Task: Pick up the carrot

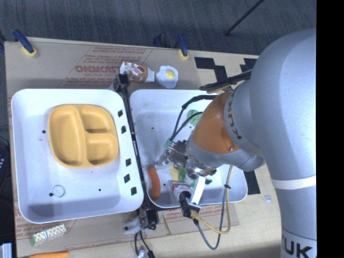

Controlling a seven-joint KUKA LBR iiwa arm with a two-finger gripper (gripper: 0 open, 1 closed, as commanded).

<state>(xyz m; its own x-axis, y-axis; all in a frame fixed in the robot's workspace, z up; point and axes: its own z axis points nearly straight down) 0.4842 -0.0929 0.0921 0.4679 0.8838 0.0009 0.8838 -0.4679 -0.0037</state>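
Observation:
The carrot (153,181) is a short orange piece lying in the right bin (145,112), close against its left wall near the front corner. My gripper (173,163) hangs low over the bin's front half, just right of and slightly behind the carrot. The orange-banded wrist (215,130) and the grey arm cover most of the bin's right side. Nothing visible sits in the gripper.
A yellow divided tray (83,134) lies in the left bin (27,198). Small green and yellow pieces (183,173) and a red-white item (180,186) lie right of the carrot. A small brown-white toy (134,71) and a yellow-white one (167,76) stand behind the bins.

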